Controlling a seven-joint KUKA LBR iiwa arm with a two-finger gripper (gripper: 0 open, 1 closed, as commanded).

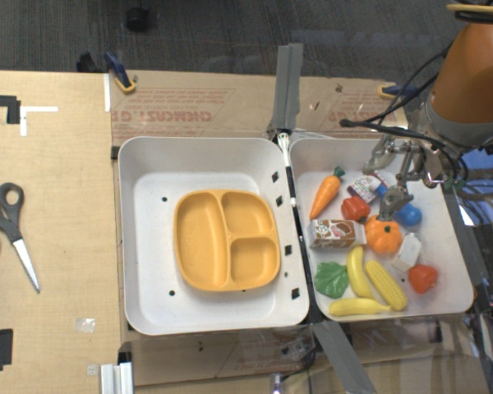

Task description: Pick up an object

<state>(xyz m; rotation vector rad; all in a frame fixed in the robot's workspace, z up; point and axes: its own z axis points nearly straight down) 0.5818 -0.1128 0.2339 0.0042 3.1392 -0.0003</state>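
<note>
- Orange (384,237), round with a small green stem, sits mid right bin (460,257), right beneath my gripper (394,197).
- My gripper hangs just above it; whether it is parted or closed I cannot tell.
- Touching the orange on its left is a small brown-and-white carton (338,233); its print is too small to read.
- Around it: blue ball (409,215), red pepper (355,208), carrot (325,194), corn (386,284), two bananas (359,270), green leaf (331,279), tomato (423,278).
- Left bin (148,302) holds a yellow divided plate (227,240).
- Cardboard (189,109) behind the bins bears reddish mirrored lettering, unreadable to me.
- Scissors (15,232) lie far left.
</note>
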